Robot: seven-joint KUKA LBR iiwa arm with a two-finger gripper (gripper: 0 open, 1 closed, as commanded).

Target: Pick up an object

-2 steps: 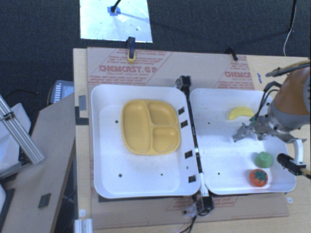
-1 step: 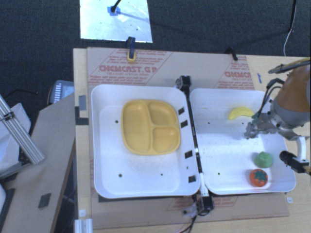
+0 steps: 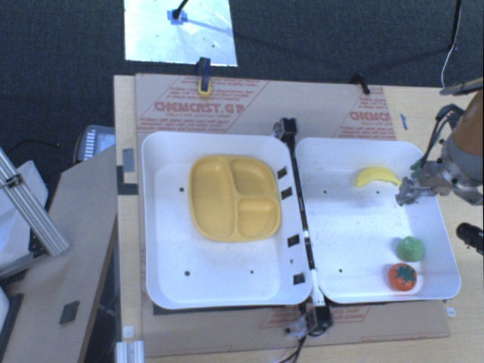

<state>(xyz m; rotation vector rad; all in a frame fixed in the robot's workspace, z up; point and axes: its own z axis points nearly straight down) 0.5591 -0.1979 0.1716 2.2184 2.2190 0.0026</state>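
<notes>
A yellow banana [image 3: 377, 177] lies near the back of the right bin [image 3: 355, 240]. A green round object [image 3: 410, 248] and a red-orange tomato-like object [image 3: 402, 277] sit near that bin's front right corner. My gripper [image 3: 409, 193] hangs over the right bin's right side, just right of and slightly nearer than the banana, apart from it. Nothing shows between its fingers.
A yellow divided plate [image 3: 233, 197] lies in the left bin [image 3: 166, 263]. A black divider with clips [image 3: 296, 218] runs between the bins. The arm [image 3: 465, 157] reaches in from the right edge. Cardboard [image 3: 227, 104] underlies both bins.
</notes>
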